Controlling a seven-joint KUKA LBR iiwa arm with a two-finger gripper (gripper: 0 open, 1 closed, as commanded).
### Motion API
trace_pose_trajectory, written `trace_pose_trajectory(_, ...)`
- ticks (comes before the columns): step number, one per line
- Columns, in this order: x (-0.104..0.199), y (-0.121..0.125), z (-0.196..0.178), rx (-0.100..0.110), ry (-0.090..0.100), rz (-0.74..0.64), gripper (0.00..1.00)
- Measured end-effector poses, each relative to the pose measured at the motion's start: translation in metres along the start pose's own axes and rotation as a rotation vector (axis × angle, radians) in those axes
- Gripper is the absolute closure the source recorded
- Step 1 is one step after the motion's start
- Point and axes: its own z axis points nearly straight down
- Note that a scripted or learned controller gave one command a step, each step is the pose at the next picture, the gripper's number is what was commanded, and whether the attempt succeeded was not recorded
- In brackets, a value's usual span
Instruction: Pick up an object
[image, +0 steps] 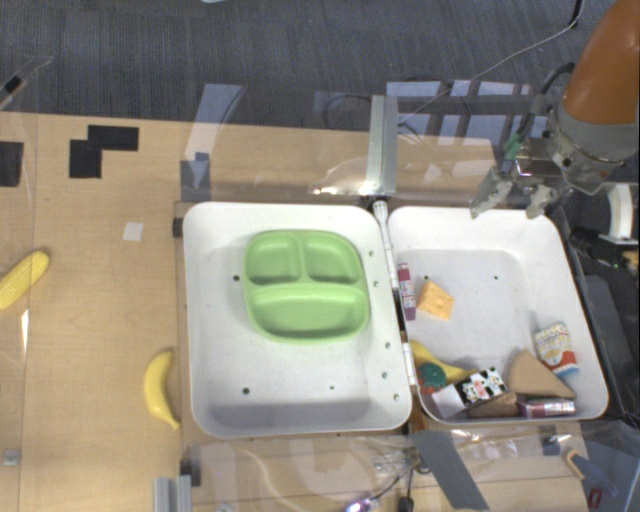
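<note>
- Objects for picking sit in the right bin (500, 250), all below the gripper (513, 195) in the camera view.
- Gripper hangs over the bin's far rim; two fingers (490, 195) spread apart, nothing between them.
- Orange cheese-like wedge (435, 300) lies nearest, down and left of the fingers, beside a slim red tube (406, 290) at the left wall.
- Small can (553, 345), brown wedge (535, 377) and black-and-white box (483, 385) cluster at the near edge, well apart from the fingers.
- Left bin (210, 300) holds a green divided tray (303, 283).
- Two bananas (160, 388) lie on the bench, far left.
</note>
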Motion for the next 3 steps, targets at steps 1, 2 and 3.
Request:
trace_pose_trajectory(1, -0.004, -0.018, 0.176, -0.018, -0.005, -0.156, 0.00)
trace_pose_trajectory(2, -0.016, 0.036, 0.196, -0.004, -0.001, -0.183, 0.00)
trace_pose_trajectory(3, 0.000, 0.009, 0.195, -0.005, -0.001, -0.255, 0.00)
